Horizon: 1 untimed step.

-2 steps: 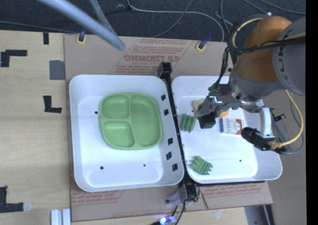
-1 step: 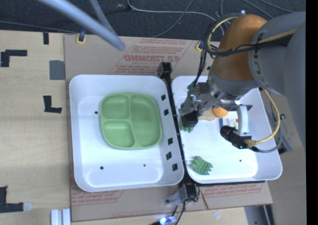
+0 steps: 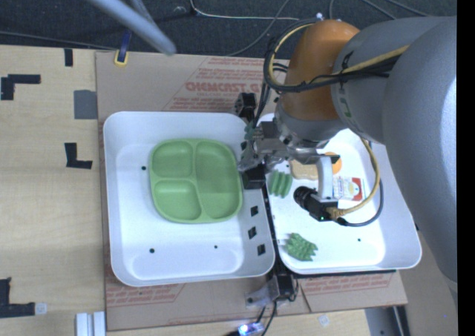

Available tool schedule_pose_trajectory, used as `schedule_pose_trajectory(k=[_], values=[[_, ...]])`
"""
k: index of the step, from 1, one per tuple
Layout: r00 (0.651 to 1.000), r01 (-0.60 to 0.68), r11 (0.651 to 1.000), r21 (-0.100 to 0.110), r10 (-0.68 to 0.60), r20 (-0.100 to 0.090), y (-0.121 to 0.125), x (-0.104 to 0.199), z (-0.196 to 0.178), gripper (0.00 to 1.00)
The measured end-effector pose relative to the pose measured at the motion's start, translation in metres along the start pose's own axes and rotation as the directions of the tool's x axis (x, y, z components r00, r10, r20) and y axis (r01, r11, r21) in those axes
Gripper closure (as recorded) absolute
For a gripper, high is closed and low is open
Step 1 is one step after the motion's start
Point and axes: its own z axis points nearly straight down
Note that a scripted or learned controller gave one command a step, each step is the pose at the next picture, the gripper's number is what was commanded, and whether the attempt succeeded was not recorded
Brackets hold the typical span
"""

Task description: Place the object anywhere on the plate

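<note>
Now the gripper hangs by the wall between the two bins

Look at the left bin [image 3: 126,208] first. You will see the green plate [image 3: 197,181] lying flat in it. The plate has four parts, and you can see bare green in each one.

Next, look at the arm [image 3: 401,82]. It comes in from the right side of the view and is big and grey, with an orange band [image 3: 315,67] near the wrist. It covers the top part of the right bin [image 3: 371,245]. The gripper [image 3: 254,158] is low down, right where the two bins meet, just beside the plate's right edge. It is dark and mixed up with other dark parts, so you cannot tell if it is open or closed, or if it is holding anything.

Now look at the small things, which all lie in the right bin. A green ridged piece [image 3: 280,184] lies just beside the gripper, close to the bin's left wall. A pale tan piece [image 3: 302,170] sits near it, partly under the arm. A packet [image 3: 349,188] with white, orange and red on it lies further right. A leafy green piece [image 3: 300,246] lies near the front of the bin, well apart from the others. You cannot tell which one is the object to move.

A black cable [image 3: 360,212] loops down from the wrist over the right bin. Both bins rest on a brown cardboard sheet [image 3: 215,78] on the wooden bench [image 3: 44,201].
</note>
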Motion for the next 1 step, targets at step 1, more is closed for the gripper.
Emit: schedule_pose_trajectory(k=[1], values=[[1.000,0.000,1.000,-0.001,0.000,0.000,0.0123,0.0536,0.0007,1.00]])
